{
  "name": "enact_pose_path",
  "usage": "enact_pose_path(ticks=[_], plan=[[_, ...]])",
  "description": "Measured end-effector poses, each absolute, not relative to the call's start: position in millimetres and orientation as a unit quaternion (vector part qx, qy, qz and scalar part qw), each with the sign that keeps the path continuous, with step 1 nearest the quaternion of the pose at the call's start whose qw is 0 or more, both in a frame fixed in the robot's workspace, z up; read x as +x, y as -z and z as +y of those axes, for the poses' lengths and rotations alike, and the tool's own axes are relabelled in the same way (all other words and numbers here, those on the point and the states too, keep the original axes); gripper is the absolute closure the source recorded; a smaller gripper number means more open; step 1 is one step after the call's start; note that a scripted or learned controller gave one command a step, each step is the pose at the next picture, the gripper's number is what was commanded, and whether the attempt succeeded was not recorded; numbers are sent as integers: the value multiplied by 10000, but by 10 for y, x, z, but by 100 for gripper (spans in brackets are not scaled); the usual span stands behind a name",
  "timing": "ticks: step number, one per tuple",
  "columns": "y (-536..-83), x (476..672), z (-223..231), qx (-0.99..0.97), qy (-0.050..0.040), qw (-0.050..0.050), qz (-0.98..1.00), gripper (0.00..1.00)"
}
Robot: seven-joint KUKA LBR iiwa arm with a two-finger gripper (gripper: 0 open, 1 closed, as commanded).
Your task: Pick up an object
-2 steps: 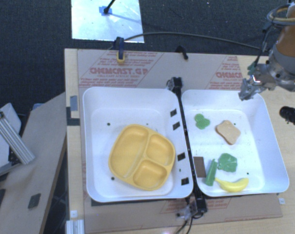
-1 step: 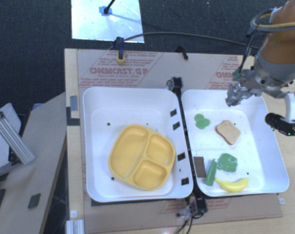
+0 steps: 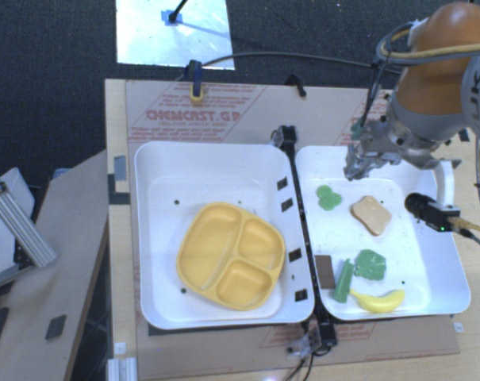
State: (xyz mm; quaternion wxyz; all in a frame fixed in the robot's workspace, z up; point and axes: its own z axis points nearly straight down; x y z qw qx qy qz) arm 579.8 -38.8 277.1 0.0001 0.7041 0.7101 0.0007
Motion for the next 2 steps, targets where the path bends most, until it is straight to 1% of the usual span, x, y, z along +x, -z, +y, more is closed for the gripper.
enact_pose_path(ticks=[1,2], plan=[[-2526,5660,122,7042,-6,-4,7100,100],[-2462,5431,573,7040,-3,-11,7102,100]])
